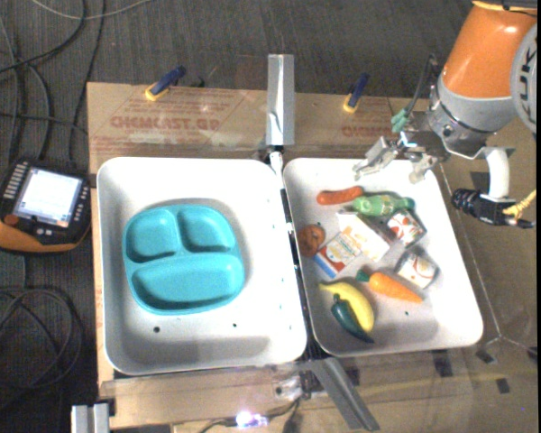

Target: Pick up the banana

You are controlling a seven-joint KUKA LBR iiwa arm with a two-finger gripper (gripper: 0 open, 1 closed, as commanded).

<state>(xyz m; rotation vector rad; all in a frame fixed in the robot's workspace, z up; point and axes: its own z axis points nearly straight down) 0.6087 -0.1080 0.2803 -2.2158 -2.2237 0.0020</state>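
Arm angled in from the right, end effector (pixel 398 158) spread empty above right bin's (pixel 460 327) far edge, banana (pixel 353 304) well apart at bin's near side beside carrot (pixel 396 286)

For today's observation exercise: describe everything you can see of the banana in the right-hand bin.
The banana is a short, plump yellow fruit, smooth and glossy like a plastic toy, with a darker tip at its upper left end. It lies flat in the near part of the right bin, slanting from upper left to lower right. A dark green pepper lies against its near side, and the carrot lies just beyond it to the right. The hand hovers over the bin's far edge, well away.
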